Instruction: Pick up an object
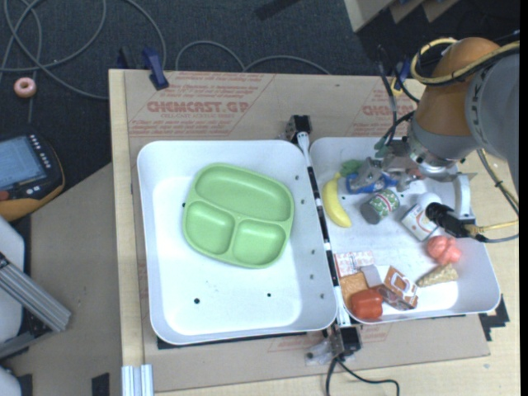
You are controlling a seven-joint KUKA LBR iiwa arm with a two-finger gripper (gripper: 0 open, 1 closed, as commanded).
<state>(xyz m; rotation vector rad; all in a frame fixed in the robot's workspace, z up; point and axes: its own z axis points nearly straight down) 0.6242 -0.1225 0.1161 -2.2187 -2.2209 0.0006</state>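
Bench, two bins: gripper (381, 174) low in right bin (478, 291), reaching.
Jaw state unclear; next needs a grasp on the can (380, 205).

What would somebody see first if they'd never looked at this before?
Probably the big green divided plate sitting alone in the left bin. Next, the grey and orange robot arm reaching from the right over the right bin, where toy food is crowded together: a yellow banana, a small can, a red tomato.
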